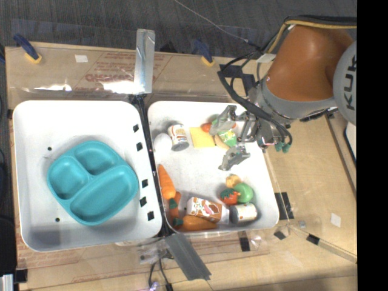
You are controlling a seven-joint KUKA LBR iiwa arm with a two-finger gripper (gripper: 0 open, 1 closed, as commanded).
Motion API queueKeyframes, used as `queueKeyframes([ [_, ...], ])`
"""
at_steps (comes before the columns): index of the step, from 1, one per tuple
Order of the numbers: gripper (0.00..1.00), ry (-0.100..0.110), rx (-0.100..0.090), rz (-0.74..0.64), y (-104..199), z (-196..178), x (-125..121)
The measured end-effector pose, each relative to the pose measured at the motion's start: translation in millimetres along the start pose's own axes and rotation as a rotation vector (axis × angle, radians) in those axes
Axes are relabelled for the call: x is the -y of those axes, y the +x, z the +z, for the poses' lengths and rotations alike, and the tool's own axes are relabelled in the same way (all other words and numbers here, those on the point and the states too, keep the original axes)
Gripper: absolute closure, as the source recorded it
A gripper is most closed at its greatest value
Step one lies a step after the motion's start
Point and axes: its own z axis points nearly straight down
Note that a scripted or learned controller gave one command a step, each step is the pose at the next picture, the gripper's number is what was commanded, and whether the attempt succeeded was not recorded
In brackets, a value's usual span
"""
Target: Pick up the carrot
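The carrot (pixel 166 184) is orange and short. It lies against the left wall of the right bin (pixel 200 168), pointing up and down in the view. My gripper (pixel 229 139) hangs over the upper right part of that bin, well to the right of the carrot and apart from it. Its fingers are open, one fingertip (pixel 222 121) above and the other below. A small green and orange toy (pixel 228 138) lies under the gap, and I cannot tell whether the fingers touch it.
The right bin also holds a small can (pixel 178 136), a yellow block (pixel 202 137), a white ball (pixel 162 142), a green and red toy (pixel 239 193), a carton (pixel 204 208) and another can (pixel 245 212). A teal divided plate (pixel 92 180) sits in the left bin (pixel 36 132).
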Motion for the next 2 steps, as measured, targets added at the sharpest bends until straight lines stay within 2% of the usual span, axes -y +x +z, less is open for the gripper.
queueKeyframes([
  [1, 0.00, -0.004, -0.006, -0.062, 16.4, 107.0, 15.5],
  [2, 0.00, -0.004, -0.001, -0.431, -82.5, 194.9, 34.1],
])
